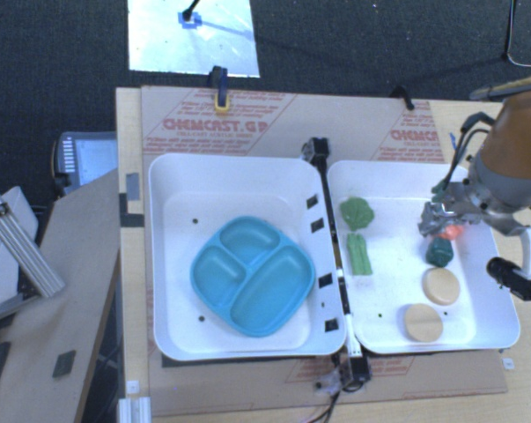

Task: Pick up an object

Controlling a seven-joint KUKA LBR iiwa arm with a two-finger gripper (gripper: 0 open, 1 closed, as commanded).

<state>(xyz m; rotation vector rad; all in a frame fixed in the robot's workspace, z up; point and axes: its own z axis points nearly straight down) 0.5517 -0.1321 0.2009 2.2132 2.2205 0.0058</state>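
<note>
A small orange-red object [452,232] lies in the right bin [503,329], near its far right side, touching or just beside a dark teal lump [439,253]. It looks like the thing being gone for, because the hand [437,221] sits directly over it. Only a sliver of it shows, bright and seemingly rounded; its true shape is hidden. Whether the hand is released or clenched I cannot tell. The other pieces lie loosely apart, probably so each can be reached alone: two tan discs [440,285] toward the near edge, a green broccoli-like piece [357,211] and a green stick [359,255] along the left wall. The left bin [173,324] bears a blue divided plate [251,275], likely a place for sorted things. Both bins rest on the desk [274,117].
</note>
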